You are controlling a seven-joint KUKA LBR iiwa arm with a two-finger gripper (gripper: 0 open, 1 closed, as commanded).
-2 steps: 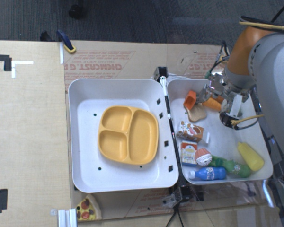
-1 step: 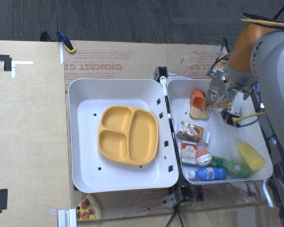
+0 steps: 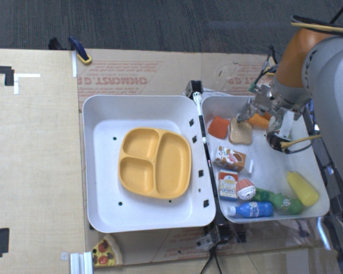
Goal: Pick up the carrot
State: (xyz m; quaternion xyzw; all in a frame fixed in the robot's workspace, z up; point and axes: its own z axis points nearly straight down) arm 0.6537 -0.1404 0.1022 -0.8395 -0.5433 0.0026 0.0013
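In the right bin [image 3: 308, 153], the gripper [image 3: 247, 114] sits toward twelve o'clock, its fingers closed on the orange carrot [image 3: 258, 119], which lies just right of them. At six o'clock from the gripper lies a slice of bread [image 3: 240, 132]; at nine o'clock, an orange-red block [image 3: 218, 127].

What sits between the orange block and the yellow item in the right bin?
In the camera view, bare white bin floor lies between the orange block and the yellow item; the toast slice sits just above that line.
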